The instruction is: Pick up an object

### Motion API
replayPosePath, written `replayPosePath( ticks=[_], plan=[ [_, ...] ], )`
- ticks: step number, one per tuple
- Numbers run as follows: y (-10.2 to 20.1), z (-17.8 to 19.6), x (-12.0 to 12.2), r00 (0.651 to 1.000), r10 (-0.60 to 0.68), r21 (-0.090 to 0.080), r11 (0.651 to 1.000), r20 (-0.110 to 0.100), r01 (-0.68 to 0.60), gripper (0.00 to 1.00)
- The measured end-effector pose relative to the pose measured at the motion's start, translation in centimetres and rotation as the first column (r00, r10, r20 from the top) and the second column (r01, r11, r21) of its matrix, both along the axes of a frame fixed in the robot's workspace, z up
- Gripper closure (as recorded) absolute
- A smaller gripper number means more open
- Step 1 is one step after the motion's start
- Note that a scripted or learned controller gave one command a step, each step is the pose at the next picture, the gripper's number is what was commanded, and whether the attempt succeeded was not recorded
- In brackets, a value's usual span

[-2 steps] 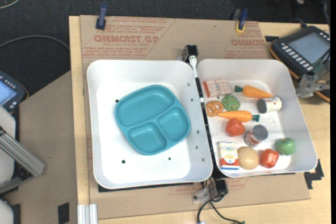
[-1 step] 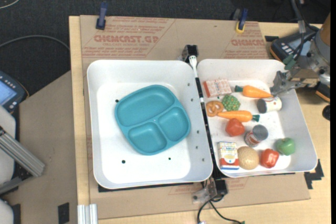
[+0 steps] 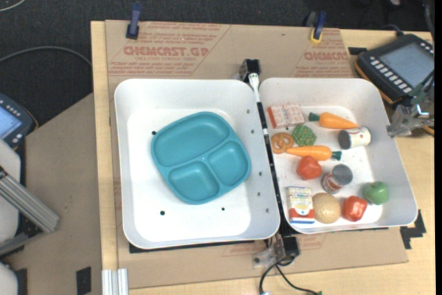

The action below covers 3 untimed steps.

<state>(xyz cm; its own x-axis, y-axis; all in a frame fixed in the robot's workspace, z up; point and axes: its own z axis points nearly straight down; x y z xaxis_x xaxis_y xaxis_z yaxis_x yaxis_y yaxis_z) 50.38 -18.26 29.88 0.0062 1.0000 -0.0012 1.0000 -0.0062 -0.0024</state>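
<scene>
Closest to where I stand, below and on the bin side of the gripper (image 3: 406,118), a row lies along the near wall of the right bin (image 3: 395,146): one small carton (image 3: 300,204), one potato (image 3: 327,208), one red pepper (image 3: 354,208) and one green apple (image 3: 376,192). The gripper hangs over that bin's outer rim, and I cannot tell whether it is open or closed; nothing shows in its hold. Everything it could pick lies inward from it, toward the left bin (image 3: 131,169). Nearest to it is one white bottle (image 3: 355,138), with one carrot (image 3: 335,122) just beyond, its long axis running across the bin and roughly toward the gripper. I judge that a short reach inward would meet these first. A second carrot (image 3: 309,151) lies parallel, farther in. There are also one broccoli floret (image 3: 302,133), one pretzel (image 3: 281,142), one snack packet (image 3: 285,114), one tomato (image 3: 309,167) and one can (image 3: 337,178). Farthest from the gripper, one teal divided plate (image 3: 200,157) sits in the left bin on the desk (image 3: 103,114).
</scene>
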Motion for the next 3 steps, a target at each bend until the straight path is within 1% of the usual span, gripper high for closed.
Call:
replayPosePath(
  ticks=[1, 3],
  plan=[
    [-4.4, 0.2, -1.8, 1.0, 0.002, -0.001, 1.0, 0.003, -0.002, 1.0],
    [-4.2, 2.3, -1.5, 1.0, 0.007, -0.004, 1.0, 0.01, -0.007, 1.0]
  ],
)
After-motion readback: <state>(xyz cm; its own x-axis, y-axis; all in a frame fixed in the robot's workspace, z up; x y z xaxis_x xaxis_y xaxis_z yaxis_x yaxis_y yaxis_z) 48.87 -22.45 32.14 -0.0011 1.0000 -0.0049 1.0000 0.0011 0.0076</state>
